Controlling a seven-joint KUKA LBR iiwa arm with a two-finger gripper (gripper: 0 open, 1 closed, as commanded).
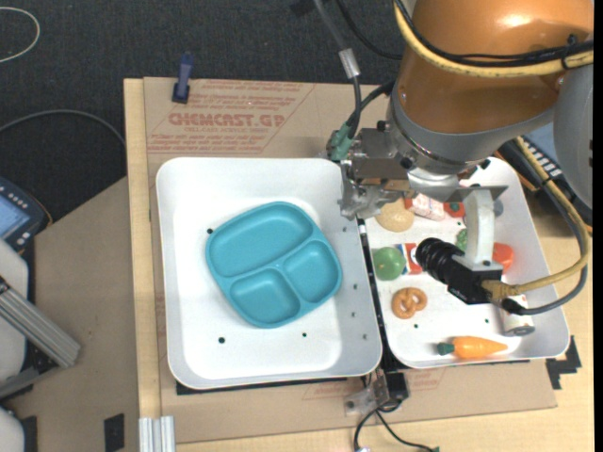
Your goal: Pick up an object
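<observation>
From the fixed overhead camera: grey-and-orange arm's gripper low over the right shallow white bin toward its twelve o'clock rim, just above a pale tan round toy bun, finger state impossible to tell; teal three-compartment plastic plate in the left white bin.

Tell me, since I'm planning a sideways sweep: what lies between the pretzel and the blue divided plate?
In the camera view, bare white bin floor and the two bins' adjoining rims separate the pretzel from the blue divided plate.
</observation>
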